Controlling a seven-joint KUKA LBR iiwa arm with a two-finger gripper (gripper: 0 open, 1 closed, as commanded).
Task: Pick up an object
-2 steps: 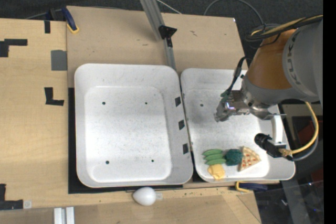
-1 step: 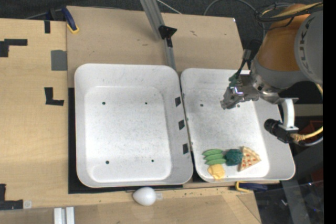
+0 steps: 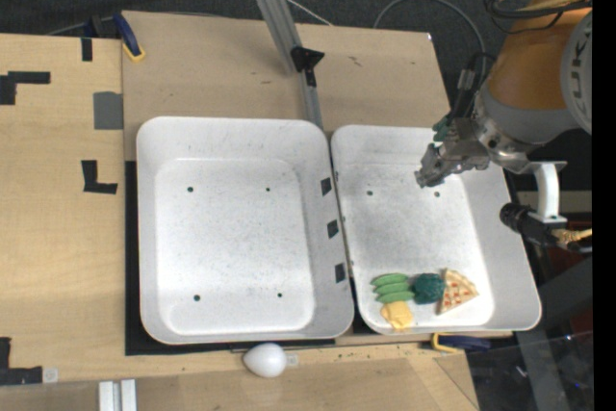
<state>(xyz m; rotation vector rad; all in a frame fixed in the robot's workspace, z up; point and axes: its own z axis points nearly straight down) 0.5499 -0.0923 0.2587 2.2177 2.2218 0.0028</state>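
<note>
1. We see the pincer over the right bin's far end (its grip state we cannot tell).
2. Pizza slice toy, green pea pod and dark green toy lie near the bin's front edge.

The robot's grey, rounded metal arm carries a broad glossy orange band that wraps the segment above the wrist, with part of dark lettering showing on the grey shell at the far right. Thin black cables loop over the top of the orange band and run down the side of the wrist. At the end sits a small dark grey metal gripper, blocky and angular, with a lighter grey mount just behind it.
</note>
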